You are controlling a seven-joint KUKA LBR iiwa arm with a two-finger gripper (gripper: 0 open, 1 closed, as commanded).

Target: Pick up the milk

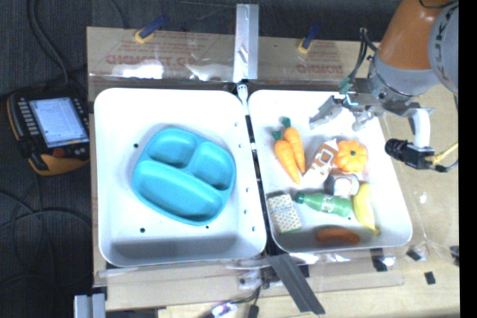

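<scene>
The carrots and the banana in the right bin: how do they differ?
The carrots are orange with green tops; the banana is yellow. The carrots lie near the bin's left wall, the banana near its right wall. The carrots are straight and tapered, while the banana curves. Both lie flat in the right bin, apart from the gripper.

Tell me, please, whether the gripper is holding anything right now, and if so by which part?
Nothing is held. The gripper hovers open over the back of the right bin, its fingers bare, and the milk lies untouched among the other items.
</scene>
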